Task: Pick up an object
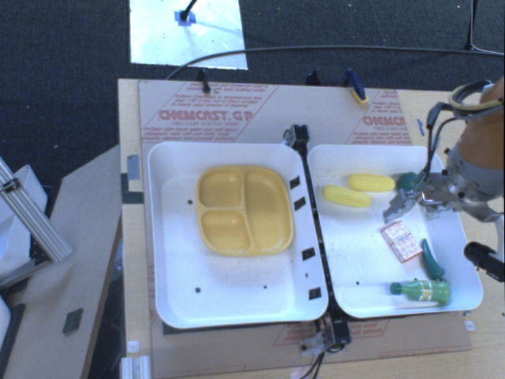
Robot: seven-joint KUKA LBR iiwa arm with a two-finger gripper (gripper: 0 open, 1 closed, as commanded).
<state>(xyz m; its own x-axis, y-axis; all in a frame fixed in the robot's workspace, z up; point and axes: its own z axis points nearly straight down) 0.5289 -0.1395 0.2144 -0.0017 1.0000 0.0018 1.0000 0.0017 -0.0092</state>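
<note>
Camera view: pincer (397,204) hangs slightly open, empty, just above packet (402,241); corn (346,197) beside it.

Pincer (397,206) low, angled leftward, arm bent

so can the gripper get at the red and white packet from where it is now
Probably yes. The gripper hangs in the right bin just above the red and white packet, which lies flat with bare floor around it and nothing between.

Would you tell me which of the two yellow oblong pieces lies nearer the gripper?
The upper-right yellow oblong piece lies nearer the gripper; the other yellow piece sits farther left.
</note>
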